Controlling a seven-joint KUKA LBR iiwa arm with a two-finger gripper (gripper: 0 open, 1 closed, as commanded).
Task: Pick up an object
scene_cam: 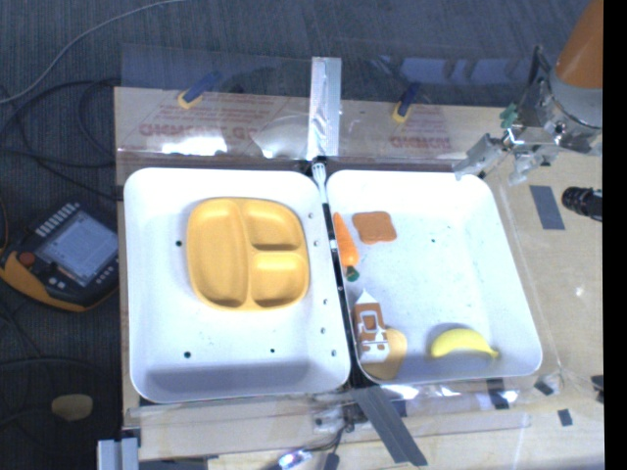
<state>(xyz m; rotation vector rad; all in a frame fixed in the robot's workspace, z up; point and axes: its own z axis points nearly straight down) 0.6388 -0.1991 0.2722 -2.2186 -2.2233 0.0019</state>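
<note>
- Presently the gripper [502, 157] hangs above the right bin's [509, 262] far corner, jaws spread, holding nothing.
- Candidate: banana [461, 343], lying alone by the near wall (well apart from the carrot [344, 243]).
- Recommended: descend centred, fingers straddling its narrow width.

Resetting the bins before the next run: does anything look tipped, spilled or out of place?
Nothing stands out. The yellow divided plate lies flat in the left bin. In the right bin, the carrot, orange square piece, banana and tan item lie apart, nothing spilled.
</note>
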